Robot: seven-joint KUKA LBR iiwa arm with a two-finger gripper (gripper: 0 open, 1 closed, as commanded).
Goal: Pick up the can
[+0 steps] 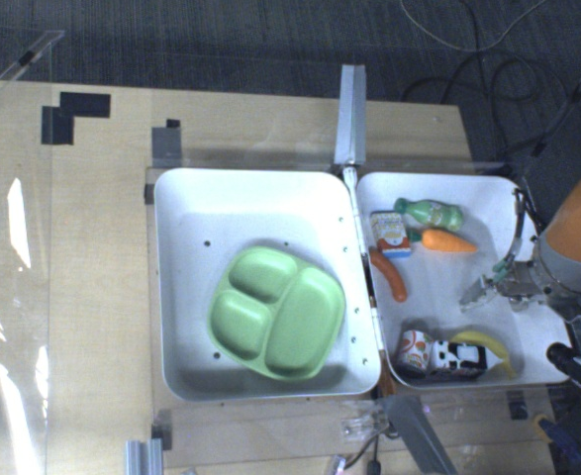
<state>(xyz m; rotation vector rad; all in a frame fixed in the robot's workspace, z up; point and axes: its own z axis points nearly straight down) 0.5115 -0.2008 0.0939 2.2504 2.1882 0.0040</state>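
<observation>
End effector (488,293) blurred over right bin (498,188), well apart from can (414,349).

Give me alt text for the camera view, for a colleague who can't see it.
The gripper hangs over the right bin, above and right of the can at the bin's near wall. The can lies beside a banana; a carrot, sausage, green bottle and small carton sit farther back. The left bin holds a green divided tray.

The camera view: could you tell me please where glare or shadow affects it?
Camera view: bright glare streaks on the clear panel at left; soft shadow under the green tray in the left bin; the can sits evenly lit, slightly soft, in the right bin.
</observation>
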